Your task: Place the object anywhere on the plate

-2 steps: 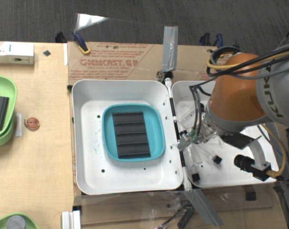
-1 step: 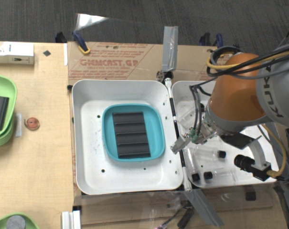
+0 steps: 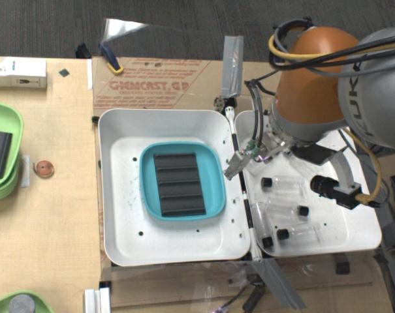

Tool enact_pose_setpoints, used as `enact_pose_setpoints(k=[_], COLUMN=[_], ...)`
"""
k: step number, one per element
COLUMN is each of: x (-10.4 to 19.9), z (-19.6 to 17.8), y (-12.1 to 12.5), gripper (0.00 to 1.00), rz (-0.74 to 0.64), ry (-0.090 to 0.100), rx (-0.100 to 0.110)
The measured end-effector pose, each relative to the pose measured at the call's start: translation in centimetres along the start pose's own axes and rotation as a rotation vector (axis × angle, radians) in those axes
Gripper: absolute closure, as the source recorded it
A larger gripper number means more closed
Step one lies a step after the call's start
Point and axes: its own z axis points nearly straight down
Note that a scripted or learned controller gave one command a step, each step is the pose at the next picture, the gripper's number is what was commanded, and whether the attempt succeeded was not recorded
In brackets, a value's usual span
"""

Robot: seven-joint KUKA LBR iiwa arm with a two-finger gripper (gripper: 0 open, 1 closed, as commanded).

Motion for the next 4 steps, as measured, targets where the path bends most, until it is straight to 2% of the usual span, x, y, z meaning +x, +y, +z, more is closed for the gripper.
enact_pose_setpoints(k=[1,2,3,4], x=[0.0,1.7,6.9,6.9], z=[1.0,-1.6,5.9,5.9], y=[-0.6,3.4,0.7,0.7], gripper=[0.00,0.00,0.00,0.00], rz=[0.033,0.060,0.005,0.006], ry=[0.001,-0.001,0.001,0.001], rx=[0.001,0.000,0.002,0.002])
